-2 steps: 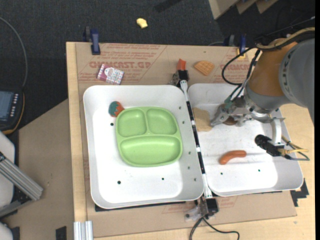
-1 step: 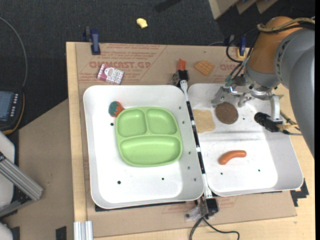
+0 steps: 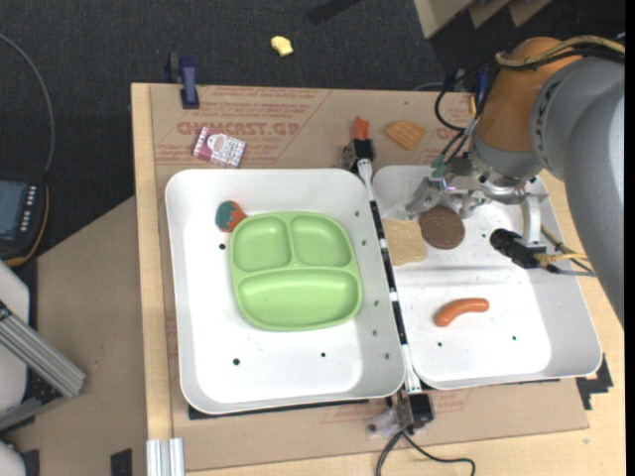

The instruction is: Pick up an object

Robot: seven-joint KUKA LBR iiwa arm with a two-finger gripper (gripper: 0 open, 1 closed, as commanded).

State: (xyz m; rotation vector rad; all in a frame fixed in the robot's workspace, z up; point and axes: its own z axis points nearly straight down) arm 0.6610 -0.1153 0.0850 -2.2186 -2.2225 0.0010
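The brown round patty (image 3: 442, 229) lies in the right bin (image 3: 496, 350), close to that bin's far-left corner, and the gripper (image 3: 448, 194) hangs right over its far edge; whether the gripper is released or clenched cannot be told from this slant, and nothing can be seen clamped in it. Touching the patty on its left is a tan slice of bread (image 3: 405, 241), which rests against the bin's left wall. Nearer the middle of the same bin, toward its front, lies an orange sausage (image 3: 460, 310), well apart from the patty. A black part (image 3: 514, 247) of the tool sticks out over the bin's right side. The grey arm (image 3: 580, 117) with its orange band (image 3: 516, 97) comes in over the bin's far-right corner. The left bin (image 3: 198, 350) sits side by side with the right one, their walls meeting along the middle. In it stands a green divided plate (image 3: 294, 270) with three compartments, roughly centred, and a small red and green toy (image 3: 230, 214) lies just beside the plate's far-left corner. Outside the bins, on the wooden bench (image 3: 159, 266), a waffle-like cracker (image 3: 404, 134) lies near the far edge, a pink printed packet (image 3: 218, 147) lies by the far-left corner, and a blue clamp (image 3: 186, 79) grips that far edge
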